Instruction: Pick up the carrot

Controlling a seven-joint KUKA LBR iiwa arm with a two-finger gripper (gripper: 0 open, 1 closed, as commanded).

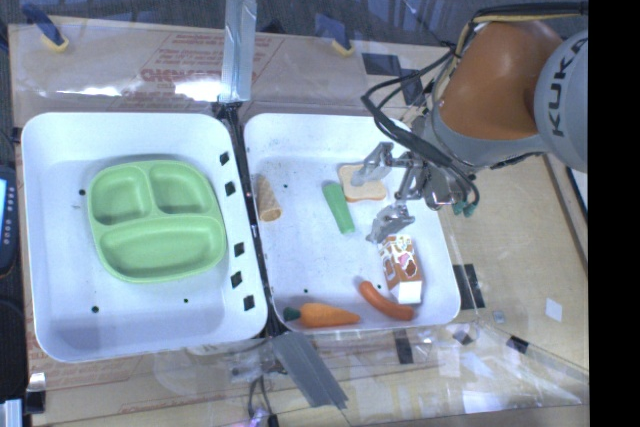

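The orange carrot with a green stub end lies along the near wall of the right bin. My gripper hangs over the right bin's far right part, well above the carrot in the view. Its two metal fingers stand spread apart, one by the toast slice and one lower by the carton, with nothing between them.
In the right bin lie a toast slice, a green cucumber piece, a tan cone, a small printed carton and a red sausage just right of the carrot. The left bin holds a green divided plate.
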